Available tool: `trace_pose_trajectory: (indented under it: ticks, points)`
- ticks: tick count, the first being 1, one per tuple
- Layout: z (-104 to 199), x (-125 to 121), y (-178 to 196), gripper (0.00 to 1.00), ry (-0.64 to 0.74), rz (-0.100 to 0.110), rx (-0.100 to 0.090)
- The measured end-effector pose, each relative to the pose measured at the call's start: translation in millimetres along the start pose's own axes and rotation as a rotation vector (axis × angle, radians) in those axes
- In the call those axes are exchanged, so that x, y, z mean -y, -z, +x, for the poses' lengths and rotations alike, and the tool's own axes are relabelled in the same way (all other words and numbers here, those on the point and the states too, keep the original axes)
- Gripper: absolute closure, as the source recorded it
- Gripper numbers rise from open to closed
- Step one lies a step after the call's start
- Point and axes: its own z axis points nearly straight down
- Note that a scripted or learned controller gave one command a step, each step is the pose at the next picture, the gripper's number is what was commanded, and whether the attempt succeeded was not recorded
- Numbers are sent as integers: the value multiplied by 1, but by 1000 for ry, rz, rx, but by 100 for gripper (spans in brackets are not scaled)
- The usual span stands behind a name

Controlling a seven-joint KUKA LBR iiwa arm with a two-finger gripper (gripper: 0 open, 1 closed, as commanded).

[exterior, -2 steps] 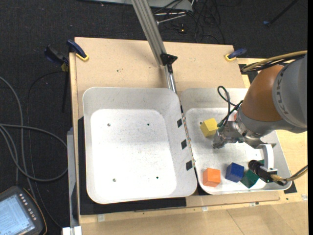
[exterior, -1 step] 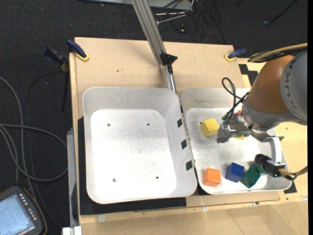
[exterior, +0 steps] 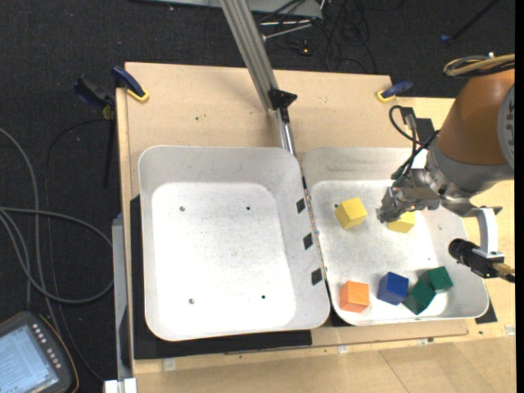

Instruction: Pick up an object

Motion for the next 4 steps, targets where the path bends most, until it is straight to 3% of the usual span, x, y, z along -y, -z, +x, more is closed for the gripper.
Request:
trace_pose_trajectory:
  ticks: [1, 4]
  points:
    - [0, -2, 31, 100, 1, 2, 0]
    - [162, -3, 20, 100, 6, 8, -4]
